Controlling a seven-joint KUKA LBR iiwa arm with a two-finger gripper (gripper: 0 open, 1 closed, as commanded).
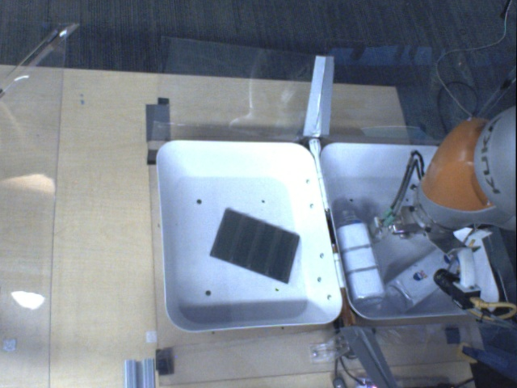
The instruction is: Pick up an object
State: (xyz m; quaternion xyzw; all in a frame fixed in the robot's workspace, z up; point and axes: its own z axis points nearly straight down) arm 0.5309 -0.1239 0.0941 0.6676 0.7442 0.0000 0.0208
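Arm (464, 172) reaches into the right bin (363, 160) at lower right; whether its fingers are parted cannot be told. White cylinder (358, 259) lies there; dark ridged pad (255, 245) in the left bin (234, 156).

Light wood bench (81, 241); dark carpet floor (202, 6) beyond.

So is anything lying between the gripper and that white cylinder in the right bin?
Nothing visible does. The gripper sits in the right bin, just right of the white cylinder lying along the bin's left wall, with bare bin floor between them. The dark ridged slab lies in the left bin.
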